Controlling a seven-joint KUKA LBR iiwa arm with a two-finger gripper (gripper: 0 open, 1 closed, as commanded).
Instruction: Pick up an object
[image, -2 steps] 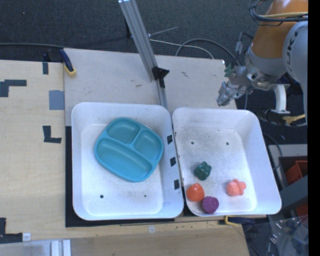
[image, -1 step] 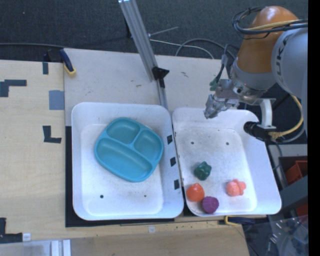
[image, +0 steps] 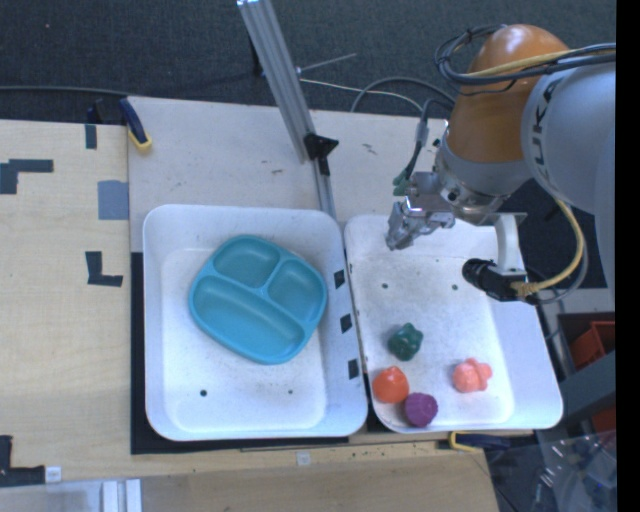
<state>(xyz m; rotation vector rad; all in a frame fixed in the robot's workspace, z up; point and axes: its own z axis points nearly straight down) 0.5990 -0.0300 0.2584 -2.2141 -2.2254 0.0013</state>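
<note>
Four small objects are seen in the near part of the right bin (image: 520, 345), closest to the camera. A purple object (image: 421, 408) is placed nearest the bin's near rim, with an orange-red object (image: 390, 384) just beside it, towards the left bin (image: 165, 300). A pink-orange object (image: 471, 375) is set apart from these, nearer the right bin's outer wall. A dark green object (image: 405, 342) is found a little farther into the right bin than the orange-red one, close to it but not touching.

A blue divided plate (image: 258, 298) is laid flat in the middle of the left bin, its three compartments facing up and its longest one lying towards the near side.

The gripper (image: 396, 237) is held over the far corner of the right bin, beside the rim shared with the left bin, and is well apart from all four small objects. Nothing is seen between its fingers; whether they are spread or closed cannot be told from this angle. The grey arm (image: 560, 120) with its orange band is carried in above the right bin's far edge.

A slanted metal bar (image: 285, 85) is seen beyond the left bin's far rim, ending at a black clamp (image: 320, 147) near the gap between the bins.
</note>
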